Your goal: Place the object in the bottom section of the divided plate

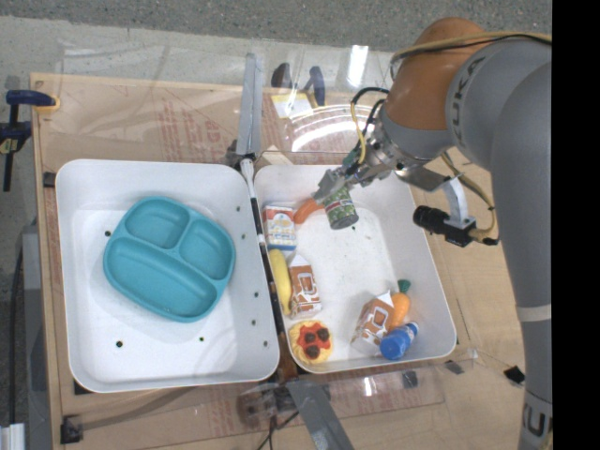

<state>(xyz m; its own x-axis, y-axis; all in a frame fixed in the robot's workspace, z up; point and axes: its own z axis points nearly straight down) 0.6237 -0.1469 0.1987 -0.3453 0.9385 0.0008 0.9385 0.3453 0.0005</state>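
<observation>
1. While the arm (487, 111) reaches in from the right of the camera view, its gripper (339, 195) hangs over the upper part of the right bin (427, 279), above an orange, carrot-like piece (307, 211) that lies just to its left and a dark green, cup-like thing (342, 214) directly under its tip.
2. Whether the pincer is released or clenched cannot be told; the fingertips blur into the green thing, so I will not say anything is grasped.
3. Which thing the task means is not certain; judging by position, it is one of those two pieces at the gripper's tip, both in the right bin.
4. Decisive relation: the blue divided plate (169, 256) sits in the left bin (84, 345), well apart, leftward and lower in the picture from the gripper, across the ridge where the bins meet.
5. Its large bottom section faces the near edge, so the carry likely runs left and slightly forward.
</observation>
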